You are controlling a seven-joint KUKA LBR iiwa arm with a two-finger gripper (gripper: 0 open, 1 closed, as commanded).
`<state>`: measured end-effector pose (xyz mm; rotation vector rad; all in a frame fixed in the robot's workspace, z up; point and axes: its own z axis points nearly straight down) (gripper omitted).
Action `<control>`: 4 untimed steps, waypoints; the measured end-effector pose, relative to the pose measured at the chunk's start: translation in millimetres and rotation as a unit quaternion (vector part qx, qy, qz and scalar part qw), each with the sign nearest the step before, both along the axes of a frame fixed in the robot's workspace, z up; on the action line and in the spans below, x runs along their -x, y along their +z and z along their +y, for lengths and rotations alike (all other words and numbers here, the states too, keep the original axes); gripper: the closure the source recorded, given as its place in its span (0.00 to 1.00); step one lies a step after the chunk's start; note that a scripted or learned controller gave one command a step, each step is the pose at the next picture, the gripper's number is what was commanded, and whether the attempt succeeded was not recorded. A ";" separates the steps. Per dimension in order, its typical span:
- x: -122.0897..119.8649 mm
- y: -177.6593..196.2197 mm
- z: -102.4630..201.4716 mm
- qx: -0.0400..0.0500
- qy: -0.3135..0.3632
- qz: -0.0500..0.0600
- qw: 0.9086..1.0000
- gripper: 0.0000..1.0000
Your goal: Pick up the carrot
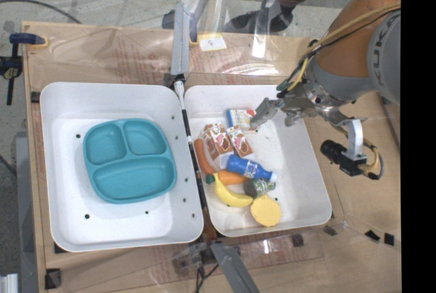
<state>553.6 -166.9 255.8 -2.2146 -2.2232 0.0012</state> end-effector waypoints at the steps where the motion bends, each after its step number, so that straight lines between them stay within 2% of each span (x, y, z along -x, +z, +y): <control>1: 37.0 -101.8 35.6 0.000 0.057 0.001 0.998 0.00; 2: 66.6 -39.3 -75.8 0.002 0.262 -0.002 0.965 0.00; 3: 77.5 -85.1 9.2 -0.002 0.268 0.000 0.963 0.00; 4: 102.2 -70.0 63.6 0.000 0.058 0.001 0.998 0.00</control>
